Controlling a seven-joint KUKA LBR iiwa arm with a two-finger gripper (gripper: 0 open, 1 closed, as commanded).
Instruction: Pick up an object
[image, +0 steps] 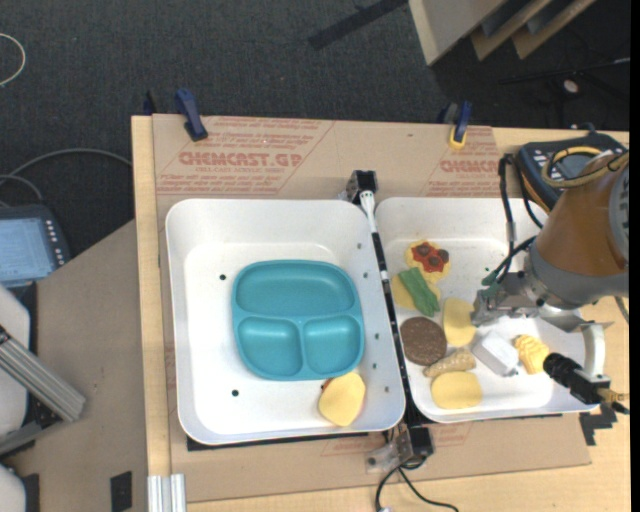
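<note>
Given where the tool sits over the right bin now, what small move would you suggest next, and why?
Probably a short descent. The tool hangs over the right white bin, beside the pale yellow food piece and above the small white-grey block. No item is seen between its fingers, so lowering onto the nearest piece seems sensible.

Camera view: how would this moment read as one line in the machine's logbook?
arm: over right bin | gripper: low among toy foods, beside yellow piece | grasp: cannot tell | left bin: teal tray, yellow piece
</note>
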